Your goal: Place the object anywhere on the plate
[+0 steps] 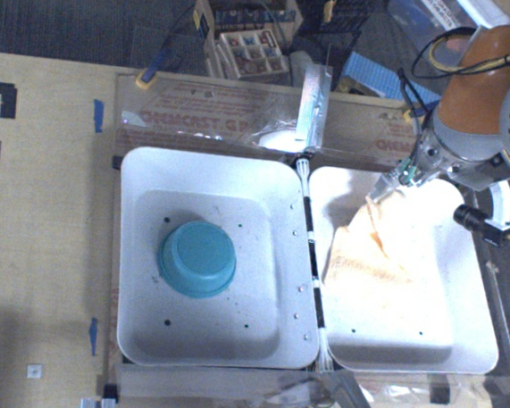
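In the camera view, at 9 o'clock from the middle: the left bin [127,231], white and shallow, with a round teal plate [198,258] flat on its floor, a little toward 8 o'clock of the bin's centre and apart from every wall. At 3 o'clock, touching it along the shared rim: the right bin [475,336], badly washed out by glare. Within it, toward 10 o'clock of its floor: the object [371,255], pale and flat-looking with orange markings, possibly a soft packet or sheet, too overexposed to name. Narrow upper end drawn up toward 1 o'clock, meeting the gripper [393,187] just above the bin's far wall. Cannot tell whether open or clamped there, nor whether truly gripping the object; tip lost in glare. Behind the gripper, toward 2 o'clock: the arm [504,133], grey, with its orange band [482,77] above the wrist. Object well apart from the plate, in the other bin. At 12 o'clock beyond the bins: a cardboard box [244,36] among clutter.
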You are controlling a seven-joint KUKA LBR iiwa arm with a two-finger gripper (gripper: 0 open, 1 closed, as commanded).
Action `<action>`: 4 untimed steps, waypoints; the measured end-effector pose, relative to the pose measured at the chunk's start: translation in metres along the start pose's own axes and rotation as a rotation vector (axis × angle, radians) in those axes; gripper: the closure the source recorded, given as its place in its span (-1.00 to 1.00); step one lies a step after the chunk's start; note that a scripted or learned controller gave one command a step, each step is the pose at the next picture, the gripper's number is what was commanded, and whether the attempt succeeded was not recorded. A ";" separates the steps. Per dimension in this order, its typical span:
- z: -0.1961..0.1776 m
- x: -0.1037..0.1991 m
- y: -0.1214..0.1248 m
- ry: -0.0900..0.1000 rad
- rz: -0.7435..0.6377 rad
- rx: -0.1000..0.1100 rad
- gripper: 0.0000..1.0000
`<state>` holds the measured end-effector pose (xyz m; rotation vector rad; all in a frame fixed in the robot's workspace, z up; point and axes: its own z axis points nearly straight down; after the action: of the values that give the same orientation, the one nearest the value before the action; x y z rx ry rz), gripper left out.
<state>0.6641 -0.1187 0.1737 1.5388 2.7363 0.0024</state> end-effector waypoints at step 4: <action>-0.061 0.133 -0.010 0.000 -1.017 -0.002 1.00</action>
<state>0.5862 -0.0108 0.2342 0.0112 3.1377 0.0026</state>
